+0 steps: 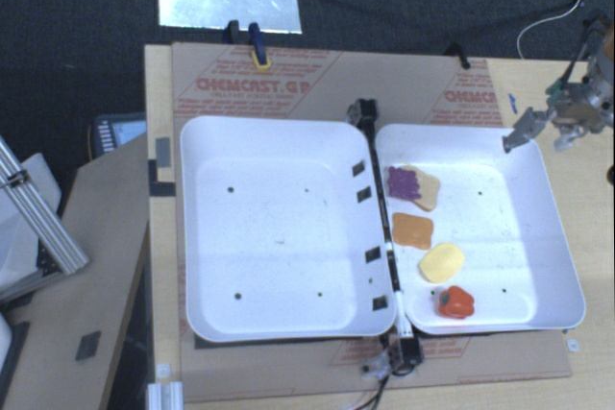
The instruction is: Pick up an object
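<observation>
Bench with two white bins; four small food-like items in the right bin; gripper open and holding nothing.

Landmark: the black divider [380,226] between the bins. Left of it, the left bin [207,144]; right of it, the right bin [538,216]. The arm [601,72] enters well right of the divider, above that bin's far right corner, ending in the gripper [540,132], fingers spread, nothing between them. Items lie in a column just right of the divider, far to near: purple-and-tan slice [413,186], orange slab [412,230], yellow disc [441,262], red pepper [455,302]. All look like light, rigid, smooth toys, probably slippery. The pepper, tallest and roundest, seems the easiest hold, across its body; the flat pieces need an edge pinch.
</observation>
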You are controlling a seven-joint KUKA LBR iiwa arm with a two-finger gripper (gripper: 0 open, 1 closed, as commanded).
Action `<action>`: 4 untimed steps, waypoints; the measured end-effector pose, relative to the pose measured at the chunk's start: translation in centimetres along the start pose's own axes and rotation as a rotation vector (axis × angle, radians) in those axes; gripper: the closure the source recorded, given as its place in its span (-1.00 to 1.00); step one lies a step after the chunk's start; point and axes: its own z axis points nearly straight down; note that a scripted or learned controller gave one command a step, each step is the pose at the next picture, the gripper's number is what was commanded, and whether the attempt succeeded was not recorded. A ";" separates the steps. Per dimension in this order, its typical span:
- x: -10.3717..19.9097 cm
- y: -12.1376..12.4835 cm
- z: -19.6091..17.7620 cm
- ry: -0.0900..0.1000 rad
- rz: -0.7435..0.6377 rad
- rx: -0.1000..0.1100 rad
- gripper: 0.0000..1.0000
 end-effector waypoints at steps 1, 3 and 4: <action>-0.7 2.1 -18.6 -0.007 -0.003 -0.019 -1.00; -0.7 -2.0 -28.5 -0.004 -0.004 -0.007 1.00; 3.7 -8.8 -27.2 0.002 -0.003 0.002 1.00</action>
